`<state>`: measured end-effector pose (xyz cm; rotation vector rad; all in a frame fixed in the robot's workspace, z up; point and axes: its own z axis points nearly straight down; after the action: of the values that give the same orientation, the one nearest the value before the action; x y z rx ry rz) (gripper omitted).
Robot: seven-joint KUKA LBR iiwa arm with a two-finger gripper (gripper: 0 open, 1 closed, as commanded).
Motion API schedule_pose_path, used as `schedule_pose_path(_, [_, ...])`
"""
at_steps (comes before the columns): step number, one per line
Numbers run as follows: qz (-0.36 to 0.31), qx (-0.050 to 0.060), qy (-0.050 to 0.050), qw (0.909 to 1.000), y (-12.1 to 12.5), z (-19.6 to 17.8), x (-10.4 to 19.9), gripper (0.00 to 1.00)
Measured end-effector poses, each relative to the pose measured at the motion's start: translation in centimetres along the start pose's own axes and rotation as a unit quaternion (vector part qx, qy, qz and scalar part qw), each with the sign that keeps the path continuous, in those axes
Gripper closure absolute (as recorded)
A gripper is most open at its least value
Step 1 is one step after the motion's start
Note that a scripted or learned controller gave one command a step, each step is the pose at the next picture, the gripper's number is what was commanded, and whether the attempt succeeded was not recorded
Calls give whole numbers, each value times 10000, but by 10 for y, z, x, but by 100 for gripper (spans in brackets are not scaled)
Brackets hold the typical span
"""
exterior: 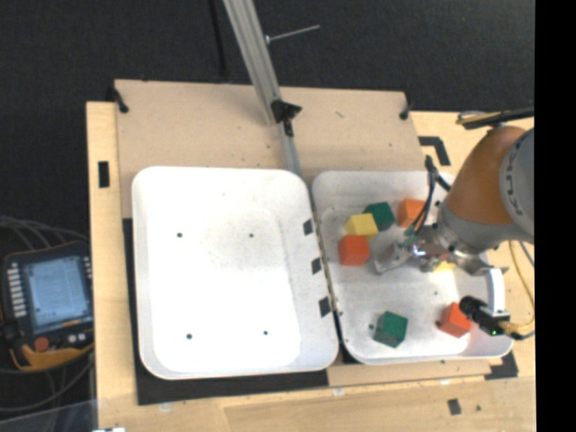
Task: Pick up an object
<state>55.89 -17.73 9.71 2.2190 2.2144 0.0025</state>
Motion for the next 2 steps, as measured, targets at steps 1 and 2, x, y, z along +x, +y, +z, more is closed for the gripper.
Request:
schedule_pose_path(1, [33, -23, 3, 10000, 1, -13, -1, 100])
schedule_pose_path(2, [-1, -1, 7, 10000, 4, -57, -5, 100])
